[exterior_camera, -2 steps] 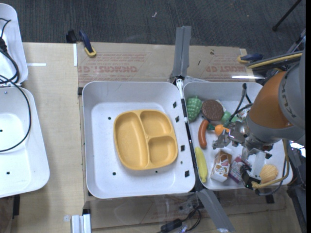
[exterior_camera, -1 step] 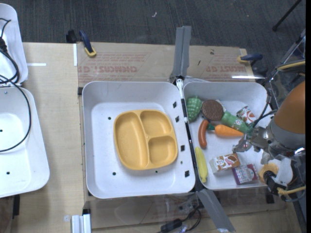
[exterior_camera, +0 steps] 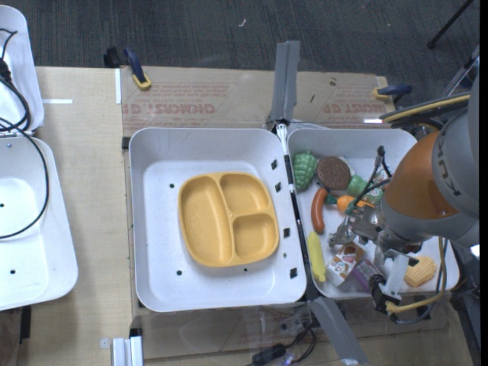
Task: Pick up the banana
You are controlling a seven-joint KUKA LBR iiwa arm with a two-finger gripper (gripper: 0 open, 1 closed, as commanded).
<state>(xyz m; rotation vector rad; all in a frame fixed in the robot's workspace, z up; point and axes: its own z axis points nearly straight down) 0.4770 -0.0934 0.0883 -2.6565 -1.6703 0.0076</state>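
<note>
- Two white bins side by side on bench: left bin [exterior_camera: 145,204], right bin [exterior_camera: 396,137].
- In left bin: yellow three-compartment tray [exterior_camera: 227,218], tilted slightly, nothing in its compartments.
- Banana [exterior_camera: 316,256] in right bin, lying lengthwise against the left wall, toward the near end; untouched, apart from gripper.
- Just above banana: red sausage [exterior_camera: 318,210]. Farther back: green ridged toy [exterior_camera: 305,169], brown round patty [exterior_camera: 333,172].
- Near banana's lower end: small printed packet [exterior_camera: 343,267]. At bin's right: corn piece [exterior_camera: 420,271].
- Arm [exterior_camera: 427,181] reaching in from right, orange band over right bin.
- Gripper [exterior_camera: 352,233] low over bin's middle, right of banana; finger spread and contents cannot be told, too cluttered.
</note>
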